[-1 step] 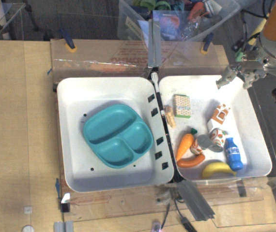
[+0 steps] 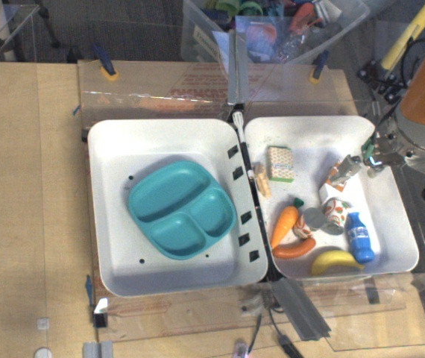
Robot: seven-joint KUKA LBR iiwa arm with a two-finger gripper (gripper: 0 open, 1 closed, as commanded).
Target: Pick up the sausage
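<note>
Grey and silvery metal, the gripper (image 2: 344, 170) is hanging over the right bin (image 2: 313, 129), near that bin's right edge, and whether it is spread or pressed together cannot be told. A small orange and white thing is sitting at its tip, too blurred to name. The arm (image 2: 421, 103) is reaching in across the bin's right rim, its orange band showing above the wrist.

Below the gripper, a small white cup (image 2: 336, 212) with red marks is lying beside a grey disc (image 2: 315, 218). A blue bottle (image 2: 359, 237) is resting near the bin's front right corner, with a yellow banana (image 2: 333, 260) just beside it along the front edge. The sausage (image 2: 293, 249), orange-red, is lying close to the front edge, left of the banana, touching the carrot (image 2: 284, 224), which is leaning toward the divider. A pale green block (image 2: 279, 163) is sitting well apart, nearer the back.

In the left bin (image 2: 115, 144), a teal divided plate (image 2: 180, 209) is lying near the middle.
</note>
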